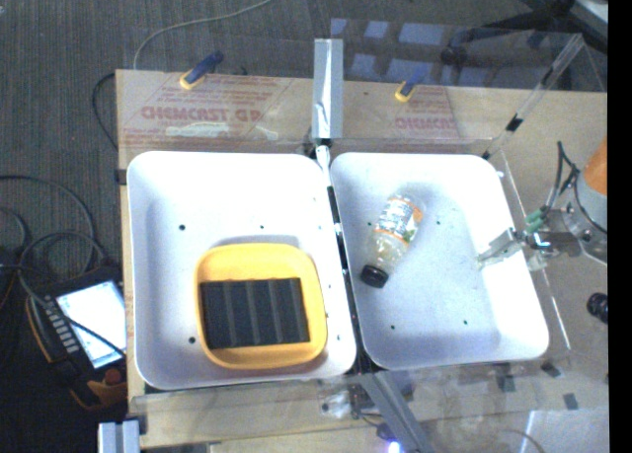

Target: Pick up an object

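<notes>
Camera view, one fixed overhead shot at a slant. Two shallow white bins sit side by side on a brown bench.

Left bin [158, 204]: holds a yellow tray [261, 307] with a dark ribbed inset, lying flat in the lower middle of the bin, its near edge close to the bin's front wall.

Right bin [444, 333]: holds a small clear plastic bottle [392, 236] with a black cap [372, 274]. Bottle lies on its side, tilted diagonally, cap end pointing toward lower left, near the divider between bins. Label looks orange and green, too blurred to read. Bottle is well apart from the gripper.

Gripper [494, 250] comes in from the right, over the right bin's right rim. One thin pale finger reaches over the bin floor; nothing visible between the fingers. Whether they are apart or together: cannot tell, too small and blurred. Orange band of arm [596, 171] at far right edge.

Behind the bins: two yellow and blue clamps [200, 70] on the bench's back edge, and a metal upright post [326, 91] between the bins. Tablet-like device [87, 320] with cables on the floor at left.
</notes>
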`<state>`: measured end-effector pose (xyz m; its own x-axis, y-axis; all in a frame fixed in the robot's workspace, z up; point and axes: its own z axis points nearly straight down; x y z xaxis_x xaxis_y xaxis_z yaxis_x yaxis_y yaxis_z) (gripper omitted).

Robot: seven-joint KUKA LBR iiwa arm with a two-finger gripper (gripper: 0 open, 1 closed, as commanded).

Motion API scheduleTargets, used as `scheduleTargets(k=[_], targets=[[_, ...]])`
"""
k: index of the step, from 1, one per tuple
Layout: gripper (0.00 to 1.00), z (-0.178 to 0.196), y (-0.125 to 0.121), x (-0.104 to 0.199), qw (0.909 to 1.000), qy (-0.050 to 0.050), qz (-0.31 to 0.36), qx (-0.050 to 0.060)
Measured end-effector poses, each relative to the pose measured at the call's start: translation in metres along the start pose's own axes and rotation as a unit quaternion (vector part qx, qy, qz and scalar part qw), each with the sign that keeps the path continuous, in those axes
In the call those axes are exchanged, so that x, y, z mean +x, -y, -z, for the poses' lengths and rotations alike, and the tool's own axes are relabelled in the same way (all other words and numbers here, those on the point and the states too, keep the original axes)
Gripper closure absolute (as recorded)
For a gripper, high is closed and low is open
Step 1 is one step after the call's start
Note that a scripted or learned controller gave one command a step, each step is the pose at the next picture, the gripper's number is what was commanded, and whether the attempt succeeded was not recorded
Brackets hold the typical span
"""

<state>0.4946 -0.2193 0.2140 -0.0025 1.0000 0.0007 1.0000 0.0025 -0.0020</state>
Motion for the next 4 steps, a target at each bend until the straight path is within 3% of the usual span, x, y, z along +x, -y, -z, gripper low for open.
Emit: scheduleTargets(k=[1,2,3,4], targets=[[0.00,-0.096,-0.017,-0.001,0.9986,-0.001,0.053,0.000],[0.00,0.031,-0.027,-0.005,0.9995,0.002,-0.030,-0.002],[0.00,-0.031,-0.063,0.098,0.9997,0.000,-0.023,0.000],[0.00,-0.114,-0.125,0.122,0.9996,0.002,-0.028,-0.001]])
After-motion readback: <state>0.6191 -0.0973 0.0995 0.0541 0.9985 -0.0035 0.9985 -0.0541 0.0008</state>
